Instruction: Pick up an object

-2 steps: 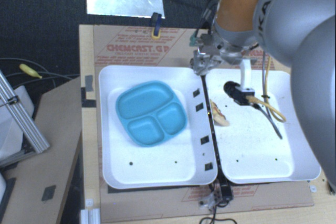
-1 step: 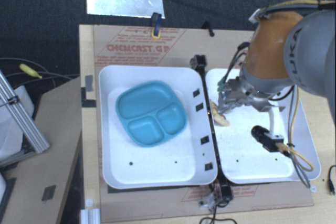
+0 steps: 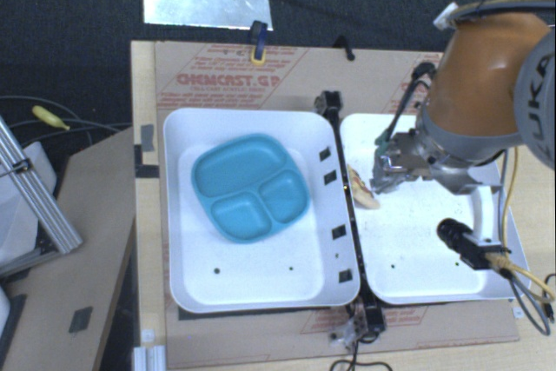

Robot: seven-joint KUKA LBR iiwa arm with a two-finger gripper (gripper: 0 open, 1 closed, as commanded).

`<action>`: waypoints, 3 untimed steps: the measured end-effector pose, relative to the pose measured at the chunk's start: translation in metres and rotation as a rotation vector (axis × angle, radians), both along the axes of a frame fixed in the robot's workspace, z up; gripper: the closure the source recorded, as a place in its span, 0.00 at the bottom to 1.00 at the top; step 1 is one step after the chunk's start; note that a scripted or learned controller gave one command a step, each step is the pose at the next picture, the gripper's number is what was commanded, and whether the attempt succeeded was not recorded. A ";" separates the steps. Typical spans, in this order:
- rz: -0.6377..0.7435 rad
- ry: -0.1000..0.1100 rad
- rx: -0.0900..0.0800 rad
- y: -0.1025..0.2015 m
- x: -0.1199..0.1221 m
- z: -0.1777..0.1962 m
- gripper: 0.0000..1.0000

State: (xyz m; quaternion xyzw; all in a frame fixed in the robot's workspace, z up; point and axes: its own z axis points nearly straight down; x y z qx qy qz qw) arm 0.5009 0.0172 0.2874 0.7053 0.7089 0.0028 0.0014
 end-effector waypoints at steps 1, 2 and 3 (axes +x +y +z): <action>0.007 0.005 0.001 0.078 -0.015 -0.004 1.00; 0.001 -0.015 0.004 0.084 -0.013 0.158 1.00; 0.006 0.002 0.001 0.165 0.006 0.148 1.00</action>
